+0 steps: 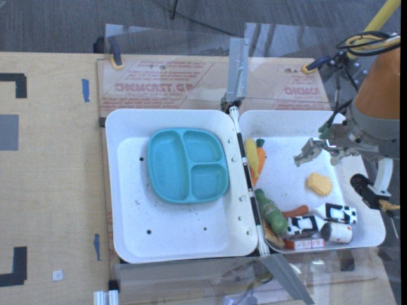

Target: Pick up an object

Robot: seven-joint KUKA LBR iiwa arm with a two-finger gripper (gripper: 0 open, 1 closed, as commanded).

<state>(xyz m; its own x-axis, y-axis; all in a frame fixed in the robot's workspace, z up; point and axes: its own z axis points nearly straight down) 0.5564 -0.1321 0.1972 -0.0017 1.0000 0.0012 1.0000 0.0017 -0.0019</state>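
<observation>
Two white bins sit side by side: the left bin (pixel 127 234) bears a teal divided plate (pixel 188 165), while the gripper (pixel 308 154), fingers spread and holding nothing, hovers in the right bin (pixel 280 122) just beside a yellow block (pixel 320 183).

We see a pale wooden surface (pixel 51 189) carrying two white bins side by side, the left bin (pixel 127 234) and right bin (pixel 372 230), with printed cardboard (pixel 159 81) behind them.
</observation>
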